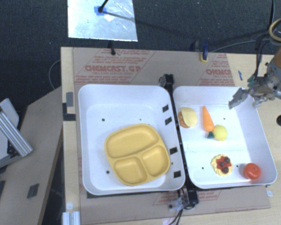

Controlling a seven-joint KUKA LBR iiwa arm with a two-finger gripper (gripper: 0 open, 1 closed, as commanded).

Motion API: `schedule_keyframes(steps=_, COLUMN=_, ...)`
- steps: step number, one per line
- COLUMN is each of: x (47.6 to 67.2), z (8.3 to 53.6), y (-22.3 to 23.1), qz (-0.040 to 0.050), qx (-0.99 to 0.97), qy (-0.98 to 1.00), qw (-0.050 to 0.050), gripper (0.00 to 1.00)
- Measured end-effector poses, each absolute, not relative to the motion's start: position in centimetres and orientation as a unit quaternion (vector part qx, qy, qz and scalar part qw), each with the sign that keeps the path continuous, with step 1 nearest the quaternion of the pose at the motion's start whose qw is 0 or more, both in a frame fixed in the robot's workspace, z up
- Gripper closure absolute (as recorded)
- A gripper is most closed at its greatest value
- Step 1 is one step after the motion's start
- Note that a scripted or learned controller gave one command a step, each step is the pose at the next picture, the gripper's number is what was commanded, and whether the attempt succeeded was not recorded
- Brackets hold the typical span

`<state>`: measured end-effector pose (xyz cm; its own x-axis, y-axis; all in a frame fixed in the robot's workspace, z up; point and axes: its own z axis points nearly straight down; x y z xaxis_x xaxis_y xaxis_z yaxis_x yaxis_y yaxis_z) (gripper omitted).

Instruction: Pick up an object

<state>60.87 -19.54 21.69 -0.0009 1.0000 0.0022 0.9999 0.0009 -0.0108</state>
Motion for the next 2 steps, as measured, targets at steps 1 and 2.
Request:
schedule_keyframes(steps=1, x=61.2, z=22.5, y=-19.5, qz=-0.0004, qx=-0.706, qy=-0.709, qw=-0.001, gripper=0.00)
schedule_keyframes(steps=2, x=60.2, z=17.5, y=-19.8, qz=0.0007, qx=-0.707, qy=-0.708, qw=0.001, gripper=0.00)
